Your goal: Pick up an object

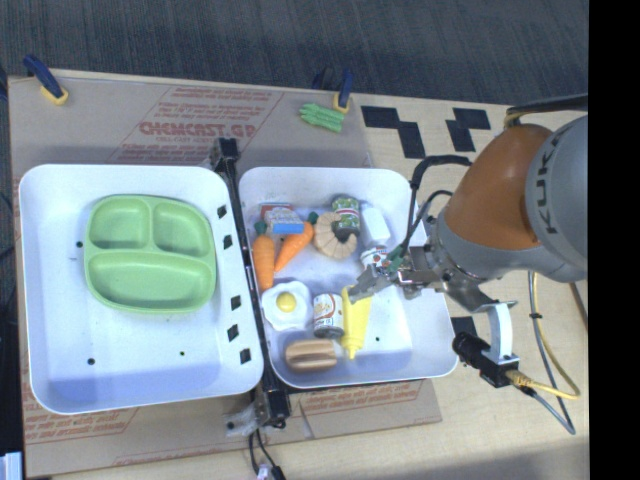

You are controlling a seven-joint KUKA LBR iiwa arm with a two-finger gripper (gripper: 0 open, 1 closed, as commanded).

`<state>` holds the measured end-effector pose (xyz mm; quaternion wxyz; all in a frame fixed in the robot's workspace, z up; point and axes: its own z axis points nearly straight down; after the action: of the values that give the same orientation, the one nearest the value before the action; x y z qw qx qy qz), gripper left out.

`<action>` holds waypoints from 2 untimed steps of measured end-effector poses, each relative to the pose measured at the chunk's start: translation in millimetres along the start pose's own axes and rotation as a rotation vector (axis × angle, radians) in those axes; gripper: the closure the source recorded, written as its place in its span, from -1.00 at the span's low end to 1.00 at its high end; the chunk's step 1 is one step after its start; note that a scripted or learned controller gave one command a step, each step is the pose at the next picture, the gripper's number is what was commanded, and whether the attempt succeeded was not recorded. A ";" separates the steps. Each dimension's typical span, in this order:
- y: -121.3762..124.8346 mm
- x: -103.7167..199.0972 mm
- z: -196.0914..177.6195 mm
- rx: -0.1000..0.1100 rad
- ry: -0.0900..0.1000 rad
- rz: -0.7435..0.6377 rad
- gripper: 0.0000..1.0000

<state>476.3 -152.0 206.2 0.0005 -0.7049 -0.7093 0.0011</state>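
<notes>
The right bin (pixel 425 353) holds several toy foods: two carrots (pixel 264 261), a fried egg (pixel 286 303), a small can (pixel 326 314), a hot dog (pixel 312 353), a yellow mustard bottle (pixel 355 328), a bagel (pixel 334 239), a white bottle (pixel 377 225) and a red box (pixel 277 213). My gripper (pixel 366 280) reaches in from the right and hangs low over the bin's middle, just above the top of the mustard bottle and right of the can. The view does not show anything held in it.
The left bin (pixel 50 368) holds a green divided plate (pixel 150 251). A black divider strip (pixel 236 258) runs between the bins. On the cardboard behind lie a green toy (pixel 322 118) and blue clamps (pixel 45 78). The arm's orange band (pixel 505 203) overhangs the right bin's right edge.
</notes>
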 end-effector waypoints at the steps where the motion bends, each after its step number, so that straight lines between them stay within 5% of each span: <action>1: 37.1 -56.6 44.7 0.001 0.001 0.001 -1.00; 2: 95.5 -59.1 106.5 0.002 0.001 -0.001 -1.00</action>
<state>571.9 -210.6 99.4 0.0014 -0.7045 -0.7097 0.0015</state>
